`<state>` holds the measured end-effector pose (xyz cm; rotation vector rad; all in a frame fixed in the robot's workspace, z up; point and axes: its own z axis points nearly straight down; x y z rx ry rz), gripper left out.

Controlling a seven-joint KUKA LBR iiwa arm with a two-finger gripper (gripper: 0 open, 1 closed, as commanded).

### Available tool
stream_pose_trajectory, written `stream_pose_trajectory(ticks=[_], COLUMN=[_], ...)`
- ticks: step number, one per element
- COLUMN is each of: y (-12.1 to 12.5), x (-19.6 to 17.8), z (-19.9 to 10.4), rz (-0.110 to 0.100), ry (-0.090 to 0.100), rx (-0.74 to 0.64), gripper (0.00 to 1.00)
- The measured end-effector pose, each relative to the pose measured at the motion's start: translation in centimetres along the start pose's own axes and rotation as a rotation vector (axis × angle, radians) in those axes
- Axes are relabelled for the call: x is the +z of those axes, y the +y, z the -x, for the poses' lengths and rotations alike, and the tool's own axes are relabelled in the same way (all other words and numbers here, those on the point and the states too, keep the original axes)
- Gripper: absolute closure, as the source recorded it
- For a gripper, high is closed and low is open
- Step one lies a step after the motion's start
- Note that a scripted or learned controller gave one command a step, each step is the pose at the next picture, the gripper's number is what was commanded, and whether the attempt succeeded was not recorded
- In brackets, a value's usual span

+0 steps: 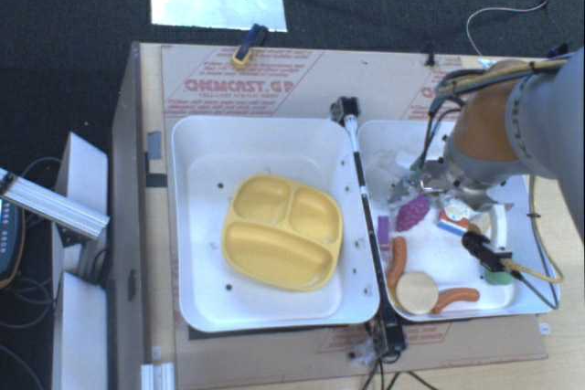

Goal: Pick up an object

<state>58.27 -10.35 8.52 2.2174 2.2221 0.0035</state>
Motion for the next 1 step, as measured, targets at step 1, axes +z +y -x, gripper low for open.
stream_pose_trajectory(ticks=[1], y=[0.05], x=[-1.02], z=[0.01], rz=[0.001], ry=[0.0], rx=[-0.001], gripper=[1.0])
